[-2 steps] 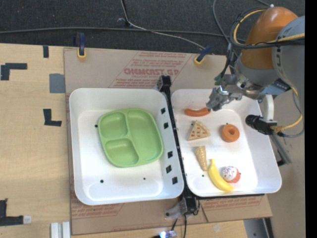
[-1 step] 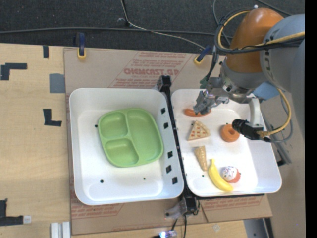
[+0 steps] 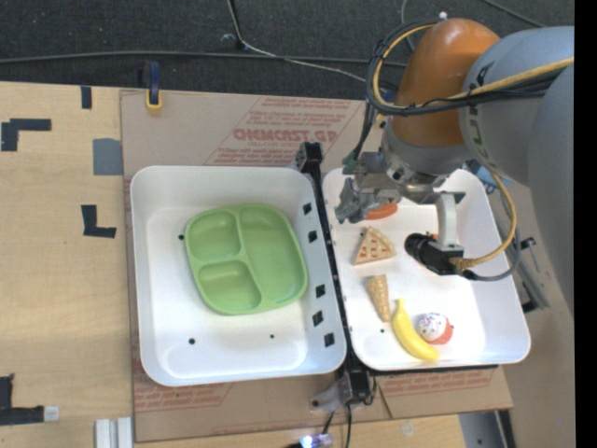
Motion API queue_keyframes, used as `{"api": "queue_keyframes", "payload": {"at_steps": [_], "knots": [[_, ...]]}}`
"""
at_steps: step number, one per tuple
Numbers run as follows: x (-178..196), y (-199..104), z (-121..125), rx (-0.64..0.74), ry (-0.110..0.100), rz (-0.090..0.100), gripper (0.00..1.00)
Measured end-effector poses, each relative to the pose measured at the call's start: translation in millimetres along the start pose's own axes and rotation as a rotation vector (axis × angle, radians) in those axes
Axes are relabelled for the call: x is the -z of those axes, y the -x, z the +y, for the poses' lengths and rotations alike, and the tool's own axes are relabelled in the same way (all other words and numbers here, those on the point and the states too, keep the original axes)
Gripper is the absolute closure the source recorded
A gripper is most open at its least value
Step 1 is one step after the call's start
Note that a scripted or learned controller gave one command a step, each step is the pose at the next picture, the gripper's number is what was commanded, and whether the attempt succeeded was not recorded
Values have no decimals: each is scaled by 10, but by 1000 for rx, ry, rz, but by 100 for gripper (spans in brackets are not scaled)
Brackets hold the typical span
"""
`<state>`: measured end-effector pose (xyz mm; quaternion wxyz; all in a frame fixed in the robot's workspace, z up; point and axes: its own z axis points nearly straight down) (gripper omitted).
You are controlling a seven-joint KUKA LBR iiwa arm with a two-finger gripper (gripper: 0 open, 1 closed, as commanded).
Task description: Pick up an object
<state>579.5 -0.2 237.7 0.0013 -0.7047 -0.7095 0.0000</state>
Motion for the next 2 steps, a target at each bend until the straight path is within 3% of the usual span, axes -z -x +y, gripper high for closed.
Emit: {"api": "queue_keyframes", "payload": {"at_steps": [2], "knots": [[-109,-1000,-404,0,-2,-2,100]]}}
